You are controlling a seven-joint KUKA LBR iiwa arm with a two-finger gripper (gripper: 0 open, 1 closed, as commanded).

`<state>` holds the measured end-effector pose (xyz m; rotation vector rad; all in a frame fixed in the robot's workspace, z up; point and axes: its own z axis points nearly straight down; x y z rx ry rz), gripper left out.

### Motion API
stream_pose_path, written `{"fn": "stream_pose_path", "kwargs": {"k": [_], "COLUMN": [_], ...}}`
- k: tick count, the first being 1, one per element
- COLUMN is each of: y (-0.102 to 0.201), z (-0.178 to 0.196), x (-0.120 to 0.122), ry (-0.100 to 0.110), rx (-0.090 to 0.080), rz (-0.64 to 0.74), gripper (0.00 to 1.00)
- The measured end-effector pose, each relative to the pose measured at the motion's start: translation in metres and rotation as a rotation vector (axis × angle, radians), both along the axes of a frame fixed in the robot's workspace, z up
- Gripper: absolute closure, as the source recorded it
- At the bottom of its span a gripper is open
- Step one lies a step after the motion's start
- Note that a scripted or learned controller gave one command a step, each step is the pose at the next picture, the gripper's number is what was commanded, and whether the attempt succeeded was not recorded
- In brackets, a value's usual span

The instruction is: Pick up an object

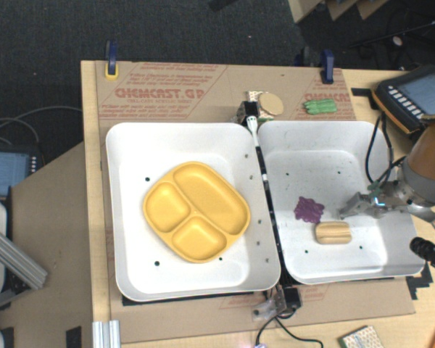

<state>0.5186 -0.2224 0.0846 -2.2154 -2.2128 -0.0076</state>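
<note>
A tan bread-roll-shaped object (333, 233) lies in the right bin (312, 147), near its front. Just behind and left of it lies a small purple bunch of grapes (308, 209). My gripper (351, 206) reaches in from the right, low over the right bin, its tip a little right of the grapes and just above the roll. Nothing shows between its fingers. A yellow three-compartment plate (196, 210) sits in the middle of the left bin (130, 151).
A green object (320, 107) and a round tan disc (271, 105) lie on the cardboard behind the bins. A tablet-like device (413, 96) sits at the right edge. Blue clamps (112, 58) hold the board's back edge.
</note>
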Motion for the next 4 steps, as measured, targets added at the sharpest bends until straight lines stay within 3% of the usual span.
{"fn": "stream_pose_path", "kwargs": {"k": [1, 2, 3, 4], "y": [0.115, 0.133, 0.131, 0.208], "z": [0.047, -0.002, 0.01, 0.105], "x": [-0.041, 0.013, 0.011, -0.002], "ry": [0.0, -0.008, -0.009, -0.011], "rx": [-0.005, -0.012, -0.013, -0.009], "rz": [0.009, 0.005, 0.0, 0.009], "gripper": [0.0, 0.0, 1.0, 1.0]}}
